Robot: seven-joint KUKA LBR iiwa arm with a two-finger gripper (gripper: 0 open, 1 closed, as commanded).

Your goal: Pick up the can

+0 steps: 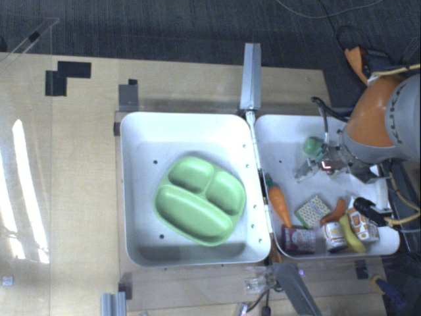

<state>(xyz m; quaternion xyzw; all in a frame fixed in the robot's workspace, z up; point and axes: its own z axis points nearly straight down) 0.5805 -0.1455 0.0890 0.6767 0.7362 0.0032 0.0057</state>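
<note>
green divided plate alone in the left bin, centre of the frame, well apart from anything that matters to the task. further right, past the divider, right bin crowded along its lower edge: carrot by the left wall, purple packet in the lower left corner, checked sponge just above it. can next, lower right of the frame, jammed between the packet side and a banana, with a small carton just beside and an orange-red piece leaning in above. claw higher up, right of centre, above open bin floor near a green object, well apart from the can; cannot tell whether spread or pressed together, too blurred and small. likely trouble from here: a descent onto the cluster catching the banana or carton instead of the can, or closing on two things at once. also a risk of skidding off the can's rounded side, or pushing it into the bin wall, given so little room around it.
</note>
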